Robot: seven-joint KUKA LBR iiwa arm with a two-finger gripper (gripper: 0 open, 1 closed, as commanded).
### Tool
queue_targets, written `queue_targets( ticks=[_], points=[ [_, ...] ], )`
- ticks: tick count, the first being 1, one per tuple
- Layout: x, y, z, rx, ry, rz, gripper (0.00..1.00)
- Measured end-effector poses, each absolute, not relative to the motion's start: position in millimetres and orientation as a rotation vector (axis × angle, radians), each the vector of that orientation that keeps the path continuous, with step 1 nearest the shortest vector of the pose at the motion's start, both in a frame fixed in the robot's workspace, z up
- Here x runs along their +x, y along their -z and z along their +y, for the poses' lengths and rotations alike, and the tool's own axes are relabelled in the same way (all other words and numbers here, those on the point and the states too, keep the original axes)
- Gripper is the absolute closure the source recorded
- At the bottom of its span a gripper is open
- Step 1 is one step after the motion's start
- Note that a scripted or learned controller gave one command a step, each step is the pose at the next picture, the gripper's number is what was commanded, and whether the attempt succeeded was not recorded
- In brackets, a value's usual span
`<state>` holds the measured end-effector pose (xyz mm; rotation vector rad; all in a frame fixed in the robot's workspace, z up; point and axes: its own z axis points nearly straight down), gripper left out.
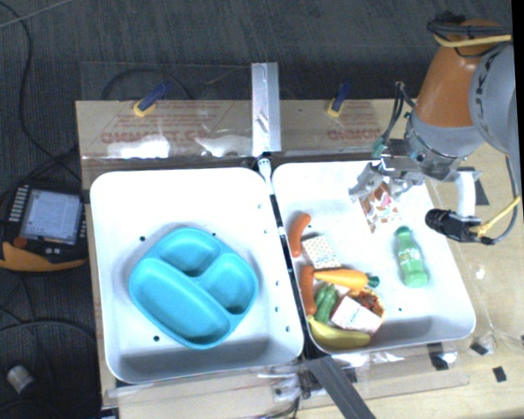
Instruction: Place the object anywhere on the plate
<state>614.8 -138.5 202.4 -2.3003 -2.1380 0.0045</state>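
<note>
Blue plate point(192, 286) sits in left bin point(120, 346). Gripper point(380, 186) hangs over right bin point(445, 312) w/ a small red-white packet point(381, 207) between its fingers. Green bottle point(411, 256) lies apart – pile of toy food point(336, 293) by the divider, incl. banana point(339, 335).

A small red-and-white packet point(381, 207) hangs tilted; blue sectioned plate point(192, 285) lies in left bin.

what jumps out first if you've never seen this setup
The bright blue plate with three compartments sits alone in the left bin. In the right bin, toy food is heaped against the left wall, with a green bottle lying apart. Above it the gripper holds a small red-and-white packet between its fingers, clear of the heap.
</note>
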Motion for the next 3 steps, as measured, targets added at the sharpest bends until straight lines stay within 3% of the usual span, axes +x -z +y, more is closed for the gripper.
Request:
queue_targets(
  ticks=[1,2,3],
  points=[
    [667.0,-183,-60,-2.02,-0.002,-2.406,1.0],
    [613.2,-186,55,-1.771,-0.003,-2.593,1.0],
    [613.3,-186,55,-1.771,-0.002,-2.592,0.0]
  ],
)
